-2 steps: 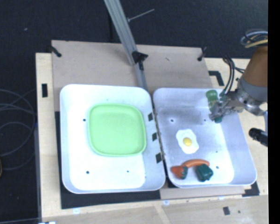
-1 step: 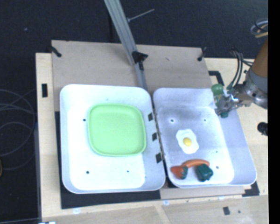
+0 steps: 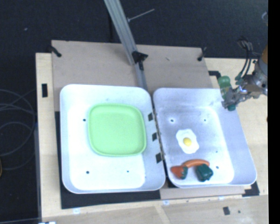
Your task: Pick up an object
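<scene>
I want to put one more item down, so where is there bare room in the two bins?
Right bin: bare floor above the fried egg. Its near edge is crowded by the sausage and green toy. Left bin: narrow margins around the green plate.

The gripper (image 3: 230, 101) hangs over the top right corner of the right bin (image 3: 233, 139), too small and blurry to show its fingers. The arm (image 3: 259, 76) is cut off there. Near that bin's bottom wall, the sausage (image 3: 196, 163) hides part of the red toy (image 3: 179, 171).
</scene>
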Robot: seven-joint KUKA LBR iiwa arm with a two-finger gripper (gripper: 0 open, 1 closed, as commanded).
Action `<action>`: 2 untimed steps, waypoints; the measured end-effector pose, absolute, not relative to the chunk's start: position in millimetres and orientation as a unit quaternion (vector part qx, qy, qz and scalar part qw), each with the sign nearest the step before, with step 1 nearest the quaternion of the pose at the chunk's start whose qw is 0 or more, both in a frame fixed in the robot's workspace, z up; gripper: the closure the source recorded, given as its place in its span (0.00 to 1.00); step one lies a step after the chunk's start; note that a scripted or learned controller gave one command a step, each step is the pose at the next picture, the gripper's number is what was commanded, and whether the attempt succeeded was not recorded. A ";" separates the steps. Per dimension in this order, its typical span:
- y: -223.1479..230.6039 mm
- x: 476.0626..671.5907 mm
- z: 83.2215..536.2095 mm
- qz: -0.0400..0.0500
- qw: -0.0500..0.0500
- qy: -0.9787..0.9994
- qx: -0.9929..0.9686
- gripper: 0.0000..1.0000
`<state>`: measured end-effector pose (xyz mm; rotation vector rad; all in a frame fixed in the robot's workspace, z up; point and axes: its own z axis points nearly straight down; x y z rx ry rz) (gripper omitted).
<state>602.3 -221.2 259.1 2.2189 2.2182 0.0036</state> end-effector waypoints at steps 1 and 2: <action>-162.5 615.4 263.4 0.001 0.000 0.709 0.706 1.00; -113.6 619.4 250.9 0.000 0.000 0.708 0.706 1.00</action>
